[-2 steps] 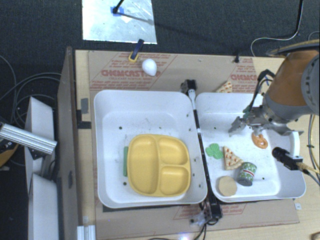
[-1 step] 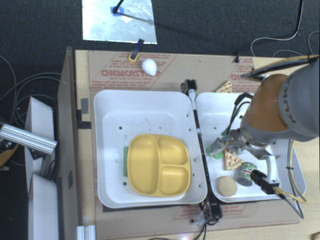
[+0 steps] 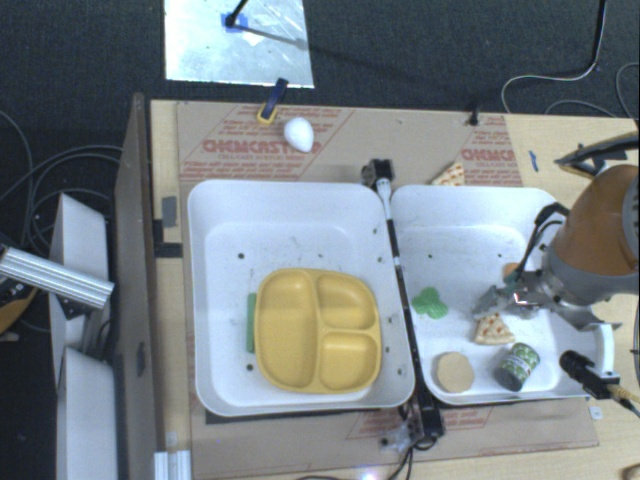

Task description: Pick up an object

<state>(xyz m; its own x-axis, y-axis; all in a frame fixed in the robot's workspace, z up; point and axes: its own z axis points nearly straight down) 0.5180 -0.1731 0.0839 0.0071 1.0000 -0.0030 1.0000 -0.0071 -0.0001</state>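
Gripper [image 3: 505, 299]: reaching low into the right bin [image 3: 470, 223]; whether released or clenched I cannot tell.
Pizza slice toy [image 3: 493, 329]: lying just below the gripper, seemingly touching it.
Arm [image 3: 600, 243]: leaning in from the right, orange band showing.
Neighbours: a green can [image 3: 518, 365], a tan disc [image 3: 455, 372], a green piece [image 3: 431, 303].
Left bin [image 3: 230, 218]: holding a yellow divided tray [image 3: 319, 329].
Writing: cardboard sheet [image 3: 340, 133] is reading "CHEMCAST".

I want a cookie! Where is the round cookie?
The round cookie lies in the right bin, near its front edge, between the green can on its right and the bins' divider on its left, just below the pizza slice.
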